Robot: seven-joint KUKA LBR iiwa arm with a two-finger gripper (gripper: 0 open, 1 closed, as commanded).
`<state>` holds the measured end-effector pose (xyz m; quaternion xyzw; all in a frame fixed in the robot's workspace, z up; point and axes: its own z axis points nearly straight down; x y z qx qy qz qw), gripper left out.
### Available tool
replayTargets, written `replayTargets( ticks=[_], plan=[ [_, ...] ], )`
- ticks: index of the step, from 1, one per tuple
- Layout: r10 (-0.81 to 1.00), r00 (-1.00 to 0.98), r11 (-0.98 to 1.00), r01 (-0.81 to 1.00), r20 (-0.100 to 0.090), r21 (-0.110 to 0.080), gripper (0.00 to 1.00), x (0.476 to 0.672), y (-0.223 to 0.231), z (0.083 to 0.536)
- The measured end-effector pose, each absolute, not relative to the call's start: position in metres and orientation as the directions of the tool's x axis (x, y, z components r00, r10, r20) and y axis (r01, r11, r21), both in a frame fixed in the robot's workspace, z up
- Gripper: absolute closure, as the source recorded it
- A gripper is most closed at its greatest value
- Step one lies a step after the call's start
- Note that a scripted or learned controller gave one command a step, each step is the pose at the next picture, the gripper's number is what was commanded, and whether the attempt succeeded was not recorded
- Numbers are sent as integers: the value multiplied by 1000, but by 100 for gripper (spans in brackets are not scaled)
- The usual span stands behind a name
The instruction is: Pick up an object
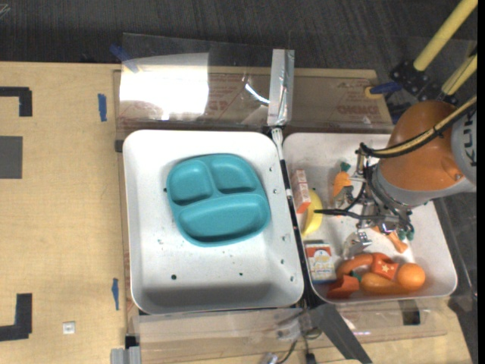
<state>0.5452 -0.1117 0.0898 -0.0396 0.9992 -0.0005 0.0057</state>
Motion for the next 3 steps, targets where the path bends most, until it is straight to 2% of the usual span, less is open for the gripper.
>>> replayTargets(
  ticks=[1,2,3],
  plan=[
    [-84,-996,996,-84,-14,-1,0,603,-93,89],
    [-15,-1000,1000,-15,-11,-2,0,545,-134,90],
    [30,-999,1000,30,-15,0,0,590,-107,89]
  ],
)
